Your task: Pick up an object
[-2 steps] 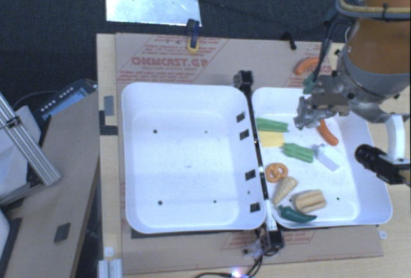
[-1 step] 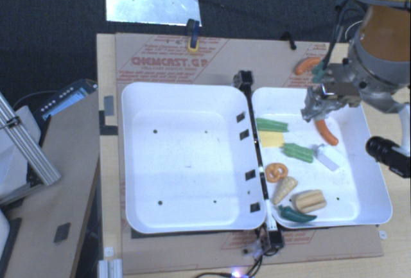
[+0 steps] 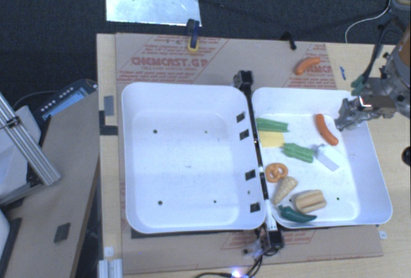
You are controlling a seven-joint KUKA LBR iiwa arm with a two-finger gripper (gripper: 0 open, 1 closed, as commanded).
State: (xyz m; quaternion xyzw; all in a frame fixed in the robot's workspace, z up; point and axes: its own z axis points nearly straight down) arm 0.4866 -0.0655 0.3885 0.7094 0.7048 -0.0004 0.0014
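One target: orange sausage [image 3: 326, 128], a slim, curved, glossy link
Position: right bin [image 3: 372, 161], upper right part, lying diagonally
Gripper [image 3: 347, 115]: just beside the sausage's upper end, over the bin's far right rim
Jaws: cannot tell whether apart or together

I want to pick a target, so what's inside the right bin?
The right bin holds a green bean pod, yellow block, orange sausage, green pickle, pretzel, bread roll and dark green pepper. Anything beneath them is covered.
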